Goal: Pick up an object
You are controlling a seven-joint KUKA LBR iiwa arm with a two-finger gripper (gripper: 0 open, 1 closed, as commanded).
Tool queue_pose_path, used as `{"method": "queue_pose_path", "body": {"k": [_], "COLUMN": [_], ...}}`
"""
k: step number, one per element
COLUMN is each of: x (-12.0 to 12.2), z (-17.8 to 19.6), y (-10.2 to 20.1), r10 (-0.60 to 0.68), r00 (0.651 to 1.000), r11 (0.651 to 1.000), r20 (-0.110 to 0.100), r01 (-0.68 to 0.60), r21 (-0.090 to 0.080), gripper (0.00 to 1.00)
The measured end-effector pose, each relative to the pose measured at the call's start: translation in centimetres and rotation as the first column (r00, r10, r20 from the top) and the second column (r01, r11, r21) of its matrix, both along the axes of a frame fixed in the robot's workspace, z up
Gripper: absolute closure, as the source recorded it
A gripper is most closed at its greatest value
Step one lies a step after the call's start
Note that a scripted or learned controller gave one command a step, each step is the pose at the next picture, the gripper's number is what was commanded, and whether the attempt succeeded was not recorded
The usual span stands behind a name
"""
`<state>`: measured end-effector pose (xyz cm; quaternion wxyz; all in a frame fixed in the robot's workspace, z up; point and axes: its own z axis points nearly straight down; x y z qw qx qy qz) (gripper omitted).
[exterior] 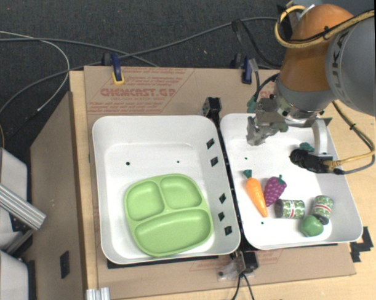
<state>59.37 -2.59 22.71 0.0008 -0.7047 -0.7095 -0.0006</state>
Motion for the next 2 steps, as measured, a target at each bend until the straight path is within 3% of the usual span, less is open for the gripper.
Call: {"method": "queue_pose_path", "body": {"k": [2], "x": [0.7], "z": [0.4], "y": [10.7], "r10": [-0.001], "r00": [1.000], "r11": [1.000], "r20": [0.001], "r01": [0.001], "r21": [-0.001], "gripper": [1.00]}}
